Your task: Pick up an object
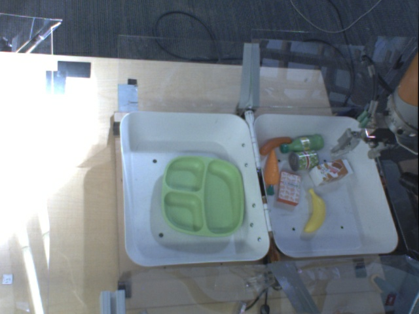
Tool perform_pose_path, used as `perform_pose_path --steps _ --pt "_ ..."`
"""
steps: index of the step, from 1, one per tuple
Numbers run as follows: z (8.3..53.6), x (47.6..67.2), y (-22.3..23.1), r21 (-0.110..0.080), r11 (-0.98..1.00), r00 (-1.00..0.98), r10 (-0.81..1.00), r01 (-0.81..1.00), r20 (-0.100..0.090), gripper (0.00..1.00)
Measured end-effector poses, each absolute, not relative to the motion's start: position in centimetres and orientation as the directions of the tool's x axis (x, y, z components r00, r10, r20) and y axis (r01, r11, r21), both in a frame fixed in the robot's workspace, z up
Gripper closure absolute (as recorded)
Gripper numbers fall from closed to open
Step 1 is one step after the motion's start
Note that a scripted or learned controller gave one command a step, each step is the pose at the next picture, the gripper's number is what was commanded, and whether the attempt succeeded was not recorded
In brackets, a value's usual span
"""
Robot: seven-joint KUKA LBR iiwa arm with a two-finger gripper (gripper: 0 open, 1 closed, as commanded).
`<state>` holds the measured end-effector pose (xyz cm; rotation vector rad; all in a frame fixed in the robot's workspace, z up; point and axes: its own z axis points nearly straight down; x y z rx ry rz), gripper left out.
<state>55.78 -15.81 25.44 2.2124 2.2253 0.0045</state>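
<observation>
Camera view: the gripper hangs over the right bin's upper edge, jaws narrowly parted and holding nothing, beside the white carton.

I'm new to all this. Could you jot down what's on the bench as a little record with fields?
left bin: green divided tray
right bin: banana, carrot, green bottle, can, red and white packet, small carton
arm: enters from the right
pincer: above right bin's far side, near the bottle and can
held: nothing visible
</observation>
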Motion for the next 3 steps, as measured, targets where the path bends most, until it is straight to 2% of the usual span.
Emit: perform_pose_path --steps 1,2,3 --pt "10.8 56.2 -15.1 0.01 0.024 -0.024 1.0 1.0 -0.002 0.0" --pt "9.0 52.0 -14.0 0.015 -0.036 0.036 0.999 0.999 -0.001 0.0" --pt "9.0 50.3 -12.9 0.019 -0.143 0.143 0.99 0.99 -0.001 0.0"
